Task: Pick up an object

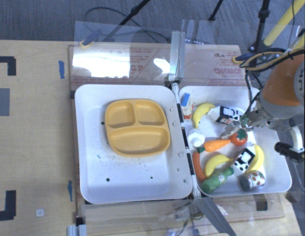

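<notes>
faint reddish print on the clear panel behind the bins; unreadable

Divided plate in left bin; toys (perhaps bananas) fill right bin

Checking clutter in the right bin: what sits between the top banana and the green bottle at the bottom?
In the camera view, between the top banana and the green bottle lie a white cap, an orange carrot and a second banana.
</notes>
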Available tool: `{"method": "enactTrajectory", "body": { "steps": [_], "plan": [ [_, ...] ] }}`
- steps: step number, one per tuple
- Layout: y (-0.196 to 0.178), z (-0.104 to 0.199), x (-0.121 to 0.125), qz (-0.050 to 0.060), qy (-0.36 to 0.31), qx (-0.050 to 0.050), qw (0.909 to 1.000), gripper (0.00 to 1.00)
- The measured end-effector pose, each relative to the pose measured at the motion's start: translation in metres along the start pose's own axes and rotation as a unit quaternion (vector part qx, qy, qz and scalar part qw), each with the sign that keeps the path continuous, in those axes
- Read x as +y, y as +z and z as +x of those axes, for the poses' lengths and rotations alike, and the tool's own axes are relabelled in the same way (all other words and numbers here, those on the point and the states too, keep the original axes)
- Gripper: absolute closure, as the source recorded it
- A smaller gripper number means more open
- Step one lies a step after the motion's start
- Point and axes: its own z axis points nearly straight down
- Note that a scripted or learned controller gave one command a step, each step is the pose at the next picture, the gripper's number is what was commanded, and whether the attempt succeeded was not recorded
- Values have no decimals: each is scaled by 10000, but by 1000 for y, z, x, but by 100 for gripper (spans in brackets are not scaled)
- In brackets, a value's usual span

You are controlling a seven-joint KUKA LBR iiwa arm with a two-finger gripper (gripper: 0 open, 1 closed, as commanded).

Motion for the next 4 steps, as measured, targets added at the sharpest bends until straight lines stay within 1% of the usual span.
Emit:
{"method": "enactTrajectory", "body": {
  "steps": [1, 2, 3, 4],
  "plan": [
    [-33, -32, -13, -3, 297, 43, 9995, 0],
    [0, -17, -6, 15, -175, 15, 9998, 0],
    [-11, -19, -3, -13, -173, -3, 9998, 100],
    [-121, 53, 14, 9, -660, 5, 9978, 100]
  ]
}}
